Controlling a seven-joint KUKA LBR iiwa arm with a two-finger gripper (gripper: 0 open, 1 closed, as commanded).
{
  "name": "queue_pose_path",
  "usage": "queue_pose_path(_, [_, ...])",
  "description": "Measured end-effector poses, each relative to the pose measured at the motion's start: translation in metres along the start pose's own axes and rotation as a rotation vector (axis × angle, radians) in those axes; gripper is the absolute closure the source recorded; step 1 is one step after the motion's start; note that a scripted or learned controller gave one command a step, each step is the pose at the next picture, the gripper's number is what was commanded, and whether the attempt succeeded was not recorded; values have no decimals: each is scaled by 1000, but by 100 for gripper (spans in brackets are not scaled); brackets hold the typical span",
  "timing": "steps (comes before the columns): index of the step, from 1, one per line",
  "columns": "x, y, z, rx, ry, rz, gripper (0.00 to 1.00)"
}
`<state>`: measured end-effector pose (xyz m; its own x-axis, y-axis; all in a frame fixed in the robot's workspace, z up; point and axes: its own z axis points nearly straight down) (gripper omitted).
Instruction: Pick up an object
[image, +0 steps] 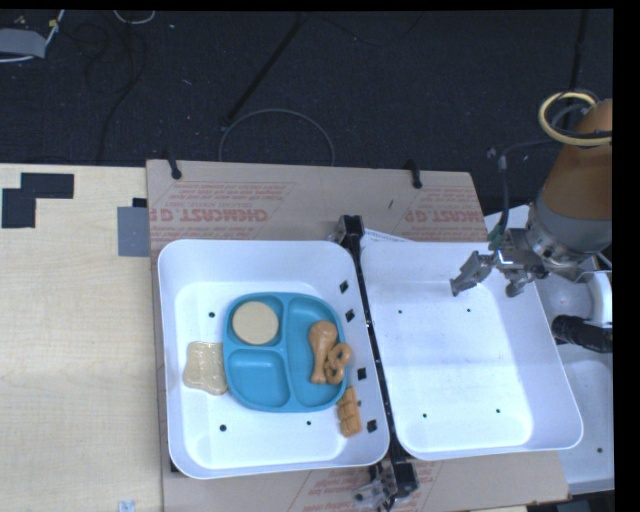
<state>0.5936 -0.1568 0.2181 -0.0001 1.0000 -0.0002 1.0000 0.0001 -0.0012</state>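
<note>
Hovering over the upper right corner of the right bin (470, 440), our hand (492, 275) hangs at the end of the grey arm (572, 215) with its orange band, which comes in from the right side of the view. We see its two fingers (466, 274) spread apart, with nothing between them. Below it, the white floor of that bin shows only small dark dots. A black divider (362, 330) runs between this bin and the left bin (190, 420), which sits just beside it. In the left bin we find the things to pick: a blue compartment tray (262, 385) lies near the middle, tilted a little. A round tan disc (254, 322) rests in its upper left compartment, and a knobbly brown piece (327, 352) lies in its right-hand compartment. Touching the tray's left edge, a pale beige slab (205, 367) lies on the bin floor. Just off the tray's lower right corner, a small orange-brown chunk (348, 412) sits close to the divider. All of these are well apart from our hand. Both bins rest on a cardboard sheet (290, 205) with reddish print, and that sheet lies on the light wooden worktop (70, 360).
</note>
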Motion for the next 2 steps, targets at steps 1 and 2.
queue_pose_path(1, [1,5,44,5,1,0,0])
queue_pose_path(2, [-5,2,106,7,2,0,0])
